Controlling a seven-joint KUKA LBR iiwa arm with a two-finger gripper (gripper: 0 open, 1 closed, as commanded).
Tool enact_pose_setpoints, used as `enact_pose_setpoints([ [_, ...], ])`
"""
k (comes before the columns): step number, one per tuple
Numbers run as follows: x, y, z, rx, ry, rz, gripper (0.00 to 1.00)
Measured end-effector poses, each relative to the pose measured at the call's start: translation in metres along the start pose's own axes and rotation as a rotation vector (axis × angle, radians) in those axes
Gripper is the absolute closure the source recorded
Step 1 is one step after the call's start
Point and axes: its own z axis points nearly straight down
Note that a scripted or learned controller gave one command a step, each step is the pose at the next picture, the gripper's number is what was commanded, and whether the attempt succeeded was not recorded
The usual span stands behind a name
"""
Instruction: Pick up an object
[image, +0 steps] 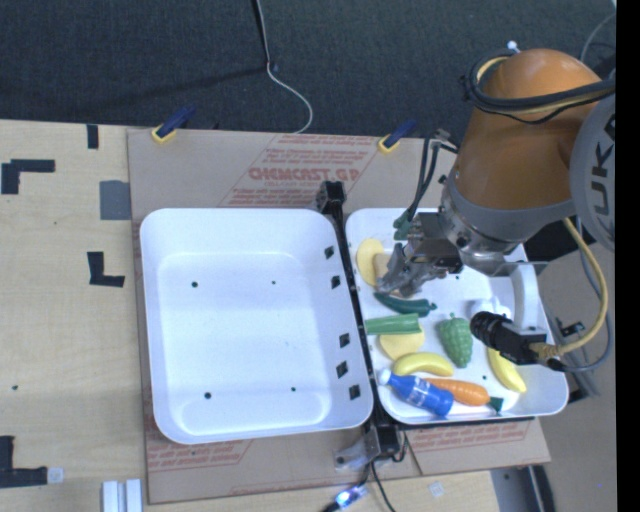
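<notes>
My gripper (400, 280) hangs low over the far-left part of the right bin (535, 405), positioned to take the dark green curved piece (403, 301) directly beneath it, beside the yellow piece (371, 261). Whether it is gripped, I cannot tell. The left bin (160, 240) receives nothing yet.

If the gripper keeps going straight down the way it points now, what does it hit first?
Probably the dark green curved toy lying just under the gripper in the right bin; depth is hard to judge.

A cardboard sheet (300, 170) lies on the tabletop (60, 320). Two white bins sit side by side on it: the left bin (240, 420) and the right bin (530, 405).
</notes>
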Motion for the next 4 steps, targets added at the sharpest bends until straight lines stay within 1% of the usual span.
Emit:
enact_pose_setpoints([
  [1,0.067,0.08,0.036,-0.019,0.0,-0.004,1.0],
  [2,0.126,0.072,0.13,-0.01,-0.001,-0.003,1.0],
  [3,0.165,0.08,0.043,-0.027,0.003,-0.003,1.0],
  [4,0.221,0.131,0.019,-0.025,0.002,-0.003,1.0],
])
